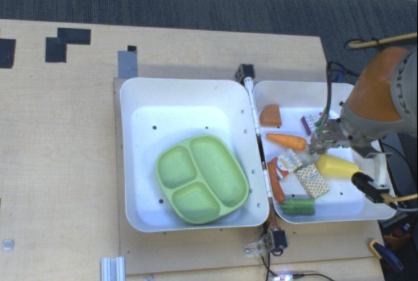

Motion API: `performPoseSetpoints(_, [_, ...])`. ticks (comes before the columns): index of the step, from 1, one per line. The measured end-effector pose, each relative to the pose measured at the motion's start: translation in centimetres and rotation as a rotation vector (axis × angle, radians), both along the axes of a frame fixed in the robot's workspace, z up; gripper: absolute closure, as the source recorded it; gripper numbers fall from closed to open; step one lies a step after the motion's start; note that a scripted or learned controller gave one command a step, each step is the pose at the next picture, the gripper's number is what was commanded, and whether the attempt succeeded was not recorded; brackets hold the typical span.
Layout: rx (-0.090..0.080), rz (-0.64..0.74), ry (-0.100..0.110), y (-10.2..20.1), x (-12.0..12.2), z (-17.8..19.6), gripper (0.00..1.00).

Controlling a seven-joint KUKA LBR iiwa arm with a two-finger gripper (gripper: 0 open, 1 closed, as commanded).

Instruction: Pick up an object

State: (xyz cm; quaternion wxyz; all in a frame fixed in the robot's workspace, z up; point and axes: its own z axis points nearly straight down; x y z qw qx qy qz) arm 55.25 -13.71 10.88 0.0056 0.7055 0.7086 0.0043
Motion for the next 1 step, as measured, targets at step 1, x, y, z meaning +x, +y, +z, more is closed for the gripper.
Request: performPoseSetpoints(1, [0.000, 0.000, 0.000, 0.00, -0.01, -0.01, 0.00])
